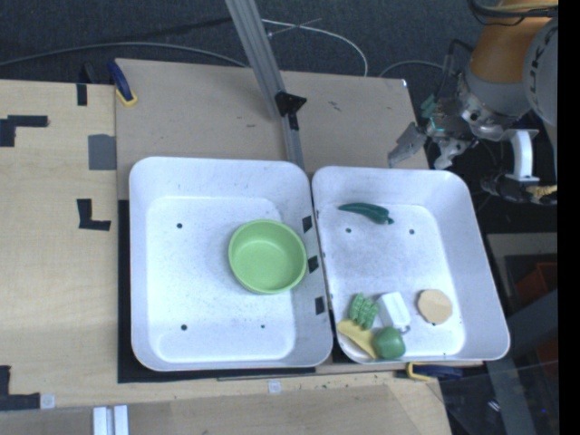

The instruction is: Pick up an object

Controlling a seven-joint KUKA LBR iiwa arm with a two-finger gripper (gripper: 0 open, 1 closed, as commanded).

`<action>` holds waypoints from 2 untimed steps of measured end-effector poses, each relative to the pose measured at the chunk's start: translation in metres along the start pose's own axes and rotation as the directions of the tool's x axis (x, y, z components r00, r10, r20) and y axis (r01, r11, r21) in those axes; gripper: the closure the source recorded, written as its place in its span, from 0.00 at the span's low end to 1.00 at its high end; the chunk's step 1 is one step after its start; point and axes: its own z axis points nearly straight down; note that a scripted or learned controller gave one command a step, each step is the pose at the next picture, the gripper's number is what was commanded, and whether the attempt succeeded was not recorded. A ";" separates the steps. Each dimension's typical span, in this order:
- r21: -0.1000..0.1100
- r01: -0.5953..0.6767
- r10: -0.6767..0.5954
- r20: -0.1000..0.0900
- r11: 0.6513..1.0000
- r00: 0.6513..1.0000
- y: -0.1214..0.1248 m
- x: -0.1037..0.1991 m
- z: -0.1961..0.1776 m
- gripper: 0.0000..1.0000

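In the right bin (426, 252), a dark green pepper (365, 211) is lying near the bin's far wall, left of its middle, apart from everything else. Toward the bin's near edge a cluster of small things is sitting close together: a tan disc (435, 305) is resting at the right of the group, a white block (395, 309) is lying just left of it, and a ridged green piece (362, 312) is sitting left of the block. In front of these, against the bin's near wall, a green ball (389, 343) is touching a yellow piece (355, 338) that is lying at its left. The left bin (172, 243) is sitting flush against the right bin's left wall, and a light green bowl (266, 256) is standing upright in it, on the side nearer the right bin. The gripper (426, 145) is hanging outside the right bin, just beyond its far right corner, over the bench edge and well apart from the pepper and the cluster; how far open it is cannot be told from this angle, and it is touching none of the things. The arm (507, 53) is rising from it toward the upper right. A grey pole (258, 43) is slanting down across the bench (199, 116) to the far wall where the right bin is meeting the left one. A blue clamp (122, 82) is gripping the bench's far left corner, well away from the right bin.
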 end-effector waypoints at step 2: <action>0.000 -0.001 0.001 0.000 1.000 1.000 0.004 0.010 0.051 0.00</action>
